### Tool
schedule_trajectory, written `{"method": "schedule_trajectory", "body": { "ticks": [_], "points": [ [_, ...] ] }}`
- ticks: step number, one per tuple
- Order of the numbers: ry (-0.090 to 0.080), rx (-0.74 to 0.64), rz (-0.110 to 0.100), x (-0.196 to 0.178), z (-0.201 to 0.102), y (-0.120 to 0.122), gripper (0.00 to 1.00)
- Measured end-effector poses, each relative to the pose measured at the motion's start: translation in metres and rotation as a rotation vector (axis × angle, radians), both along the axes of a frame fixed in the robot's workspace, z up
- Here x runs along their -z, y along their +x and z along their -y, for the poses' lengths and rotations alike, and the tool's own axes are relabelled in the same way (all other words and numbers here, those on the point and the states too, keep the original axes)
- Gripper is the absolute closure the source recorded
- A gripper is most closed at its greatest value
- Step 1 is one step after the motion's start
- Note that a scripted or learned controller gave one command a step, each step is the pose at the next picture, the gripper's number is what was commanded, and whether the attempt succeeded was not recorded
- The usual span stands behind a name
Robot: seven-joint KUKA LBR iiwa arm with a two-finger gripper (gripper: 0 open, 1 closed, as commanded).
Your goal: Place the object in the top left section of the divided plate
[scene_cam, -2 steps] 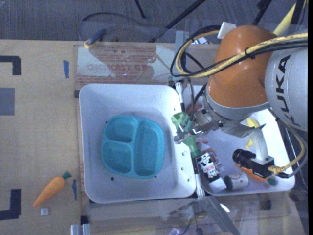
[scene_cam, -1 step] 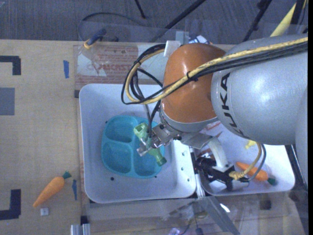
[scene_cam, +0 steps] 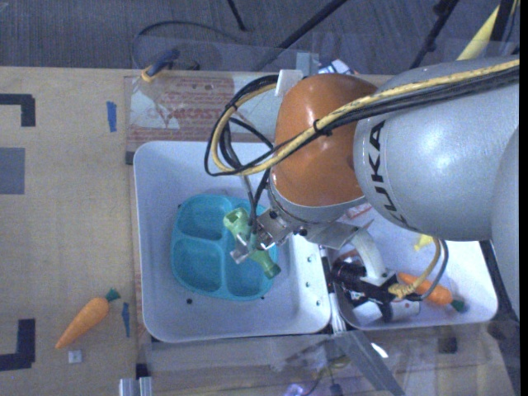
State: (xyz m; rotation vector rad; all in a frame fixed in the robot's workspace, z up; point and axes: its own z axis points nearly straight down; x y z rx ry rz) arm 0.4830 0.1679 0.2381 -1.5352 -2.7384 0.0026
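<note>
claw [scene_cam: 250, 239] gripping green object [scene_cam: 266, 259], hovering over blue divided plate [scene_cam: 198, 258] | carrying step, seemingly | next: shifting up-left toward top left section, then releasing

A pale wooden bench top [scene_cam: 66, 221] fills the left side, marked with black tape corners [scene_cam: 18, 110] and short blue tape strips [scene_cam: 111, 115]. Beyond its far edge lies grey carpeted floor [scene_cam: 124, 11] — crossed by thin black stand legs [scene_cam: 231, 2] and a dark looping cable [scene_cam: 165, 30].
</note>
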Motion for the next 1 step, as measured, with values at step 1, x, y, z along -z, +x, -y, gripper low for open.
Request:
{"method": "schedule_trajectory", "body": {
  "ticks": [1],
  "points": [
    [0.000, 0.104, 0.004, 0.0103, 0.0457, 0.0341, 1.00]
  ]
}}
